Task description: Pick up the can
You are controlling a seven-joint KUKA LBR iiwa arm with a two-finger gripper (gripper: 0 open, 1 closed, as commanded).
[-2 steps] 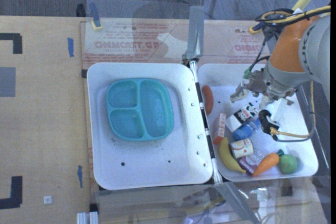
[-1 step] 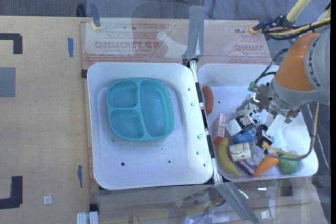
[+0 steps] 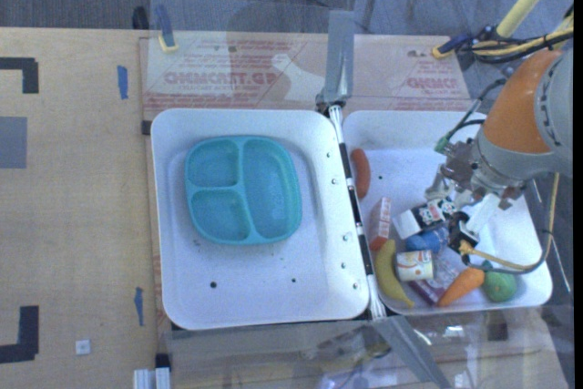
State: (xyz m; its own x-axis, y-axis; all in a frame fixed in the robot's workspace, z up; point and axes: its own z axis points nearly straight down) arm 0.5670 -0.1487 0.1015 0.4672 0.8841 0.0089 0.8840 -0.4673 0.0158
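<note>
Wooden bench (image 3: 73, 223) carries both bins; my gripper (image 3: 448, 207) hangs low over the right bin's (image 3: 401, 161) clutter. Its grip I cannot tell. What I take for the can (image 3: 414, 264) lies just below-left of it, so I'm approaching; next, centre over it and descend.

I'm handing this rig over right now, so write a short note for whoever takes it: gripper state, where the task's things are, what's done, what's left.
Gripper: low over the right bin, above the pile of items; nothing visibly held.
Can: lying on its side in the right bin's near part, between the banana and the carrot, close below the gripper.
Left bin: holds the teal divided plate.
Done: arm is at the pile; can not lifted.
Left: close on the can and raise it clear of its neighbours.
</note>
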